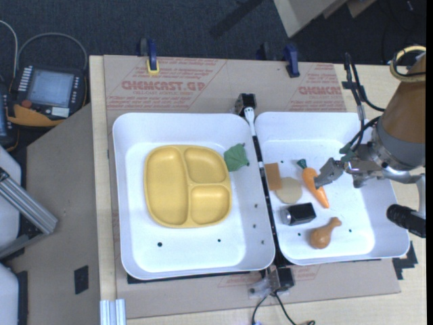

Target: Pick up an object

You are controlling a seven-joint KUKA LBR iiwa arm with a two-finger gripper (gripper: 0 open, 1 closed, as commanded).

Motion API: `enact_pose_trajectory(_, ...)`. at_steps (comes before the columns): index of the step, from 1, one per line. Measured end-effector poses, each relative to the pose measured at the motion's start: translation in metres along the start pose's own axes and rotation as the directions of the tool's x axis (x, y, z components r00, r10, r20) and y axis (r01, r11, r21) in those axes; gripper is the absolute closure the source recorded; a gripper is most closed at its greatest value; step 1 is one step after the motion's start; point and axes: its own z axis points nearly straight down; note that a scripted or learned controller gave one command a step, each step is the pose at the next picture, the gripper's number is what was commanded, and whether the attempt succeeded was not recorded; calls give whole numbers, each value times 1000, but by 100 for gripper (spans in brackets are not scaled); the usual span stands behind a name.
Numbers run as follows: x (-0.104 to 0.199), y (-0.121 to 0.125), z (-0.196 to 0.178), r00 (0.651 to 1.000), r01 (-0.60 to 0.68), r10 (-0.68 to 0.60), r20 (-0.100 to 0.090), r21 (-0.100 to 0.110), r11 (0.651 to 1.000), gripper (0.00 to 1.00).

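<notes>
The right bin [379,249] holds an orange carrot [314,185], a brown drumstick [325,232], a small black block [300,213], a pale round piece [289,191] and a tan slab [272,175]. My gripper [340,177] hangs over this bin's right half, just right of the carrot and above it. Its two grey fingers stand spread, open, with nothing between them. The left fingertip [325,175] is close to the carrot's upper end; I cannot tell whether they touch.
The left bin [128,202] carries a yellow divided plate [187,185] with a green leafy piece [237,157] at the plate's upper right corner. A black bar [260,175] runs between the bins. The arm's orange band [409,110] rises at the right.
</notes>
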Motion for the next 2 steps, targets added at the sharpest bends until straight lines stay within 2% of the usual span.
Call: enact_pose_trajectory(2,-2,-9,91,1000,-2,2,-2,5,1000,0)
